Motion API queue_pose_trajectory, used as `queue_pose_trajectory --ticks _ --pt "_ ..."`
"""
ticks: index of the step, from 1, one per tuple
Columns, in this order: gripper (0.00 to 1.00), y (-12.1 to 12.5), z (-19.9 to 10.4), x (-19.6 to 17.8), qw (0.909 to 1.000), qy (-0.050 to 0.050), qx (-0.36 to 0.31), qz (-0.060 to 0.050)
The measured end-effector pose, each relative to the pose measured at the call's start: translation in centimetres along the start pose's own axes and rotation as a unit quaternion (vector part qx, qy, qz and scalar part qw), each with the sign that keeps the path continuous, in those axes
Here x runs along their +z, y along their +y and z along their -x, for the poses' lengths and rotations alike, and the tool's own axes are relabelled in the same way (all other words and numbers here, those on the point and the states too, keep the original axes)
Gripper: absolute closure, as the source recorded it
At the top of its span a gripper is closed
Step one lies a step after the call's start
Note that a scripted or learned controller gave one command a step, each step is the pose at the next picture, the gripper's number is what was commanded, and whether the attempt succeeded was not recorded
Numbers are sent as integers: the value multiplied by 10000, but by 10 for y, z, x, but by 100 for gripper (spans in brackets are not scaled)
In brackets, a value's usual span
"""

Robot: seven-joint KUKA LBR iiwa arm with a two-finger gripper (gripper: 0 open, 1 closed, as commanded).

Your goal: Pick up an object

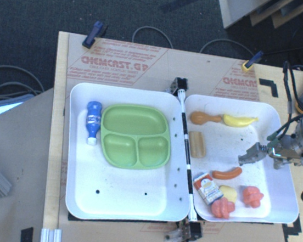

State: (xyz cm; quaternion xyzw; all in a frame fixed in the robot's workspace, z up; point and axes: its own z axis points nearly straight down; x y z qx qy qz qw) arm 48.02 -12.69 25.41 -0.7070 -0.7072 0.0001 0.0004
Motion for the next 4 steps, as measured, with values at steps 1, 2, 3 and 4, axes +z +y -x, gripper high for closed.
queue_pose_trajectory --ticks 1,2,3,4 --pt "0 4 12 113 10000 -1 6 -3" --pt "0 33 -18 167 10000 5 3 14" --pt "100 35 -18 156 10000 -7 8 54" --pt "100 58 -69 22 10000 -2 -1 8"
